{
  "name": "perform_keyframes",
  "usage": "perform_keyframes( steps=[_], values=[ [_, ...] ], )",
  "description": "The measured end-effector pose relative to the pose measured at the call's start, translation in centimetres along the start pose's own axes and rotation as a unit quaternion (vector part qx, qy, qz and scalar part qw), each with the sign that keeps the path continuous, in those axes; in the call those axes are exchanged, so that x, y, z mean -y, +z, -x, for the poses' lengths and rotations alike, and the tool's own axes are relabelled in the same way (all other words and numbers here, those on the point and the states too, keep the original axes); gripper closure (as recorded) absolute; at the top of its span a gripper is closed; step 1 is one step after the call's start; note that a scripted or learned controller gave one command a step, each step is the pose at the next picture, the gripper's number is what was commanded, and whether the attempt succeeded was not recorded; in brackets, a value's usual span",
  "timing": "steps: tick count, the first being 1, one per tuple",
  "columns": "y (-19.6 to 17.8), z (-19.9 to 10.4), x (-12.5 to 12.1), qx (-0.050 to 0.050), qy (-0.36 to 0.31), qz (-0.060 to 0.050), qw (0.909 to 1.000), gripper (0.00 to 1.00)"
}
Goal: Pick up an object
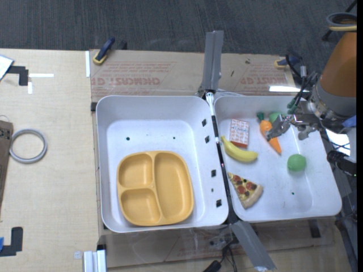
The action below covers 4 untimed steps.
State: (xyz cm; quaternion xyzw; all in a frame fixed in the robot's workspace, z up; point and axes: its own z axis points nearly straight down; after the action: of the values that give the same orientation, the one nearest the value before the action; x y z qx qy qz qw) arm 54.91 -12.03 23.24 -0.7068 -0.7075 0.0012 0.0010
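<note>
Cardboard [170, 75] reads "CHEMCAST GP"; gripper [282, 127] at carrot [271, 136].

A divided plate [154, 187] lies in the left bin [108, 123]; banana [238, 151] and pizza slice [246, 189] in the right bin [323, 205].

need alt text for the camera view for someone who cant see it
A grey and orange robot arm reaches from the right, its gripper low over a toy carrot in the right white bin, which also holds a banana, pizza slice, green ball and small box. The left bin holds a yellow divided tray.
</note>
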Motion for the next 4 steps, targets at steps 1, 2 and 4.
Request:
perform_keyframes(
  steps=[1,2,4],
  values=[
    [14.1,1.2,-3.2,0.000,-0.007,0.002,1.0000,0.00],
    [13.2,1.3,-3.2,0.000,-0.006,0.001,1.0000,1.00],
    [12.0,-1.2,-5.2,0.000,0.017,0.001,0.9999,0.00]
  ],
)
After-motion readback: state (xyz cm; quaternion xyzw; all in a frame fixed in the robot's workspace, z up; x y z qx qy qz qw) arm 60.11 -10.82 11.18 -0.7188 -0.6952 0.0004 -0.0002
